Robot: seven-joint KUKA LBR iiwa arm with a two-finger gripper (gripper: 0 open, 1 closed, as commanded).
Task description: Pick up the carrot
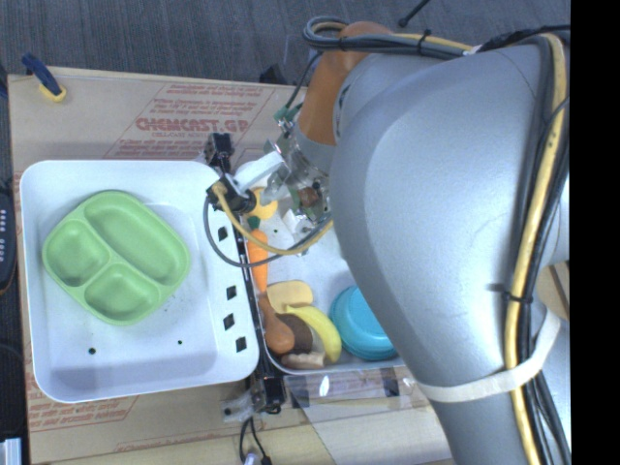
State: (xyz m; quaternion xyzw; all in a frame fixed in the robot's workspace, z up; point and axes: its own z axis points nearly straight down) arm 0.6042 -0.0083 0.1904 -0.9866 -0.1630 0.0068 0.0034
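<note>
The gripper (291, 197) of a KUKA arm hangs low over the right bin (327, 264), its tip buried in cable and bracket, so whether it is apart or closed cannot be told. Just below the gripper in the view, the carrot (258, 267) lies against the bin's left wall. Its long axis runs up and down the view alongside that wall, with what looks like a green leaf end pointing up toward the gripper and the orange body pointing away. It appears to be a toy (light, stiff and probably slick-skinned), so a hold across the thicker mid-body looks safer than one at the taper, though the wall crowds one side. Farther from the gripper, beyond the carrot, a banana (325, 329) and a blue bowl (363, 325) lie close together. Well off to the gripper's left, a green divided plate (114, 255) sits in the left bin (58, 376).
</note>
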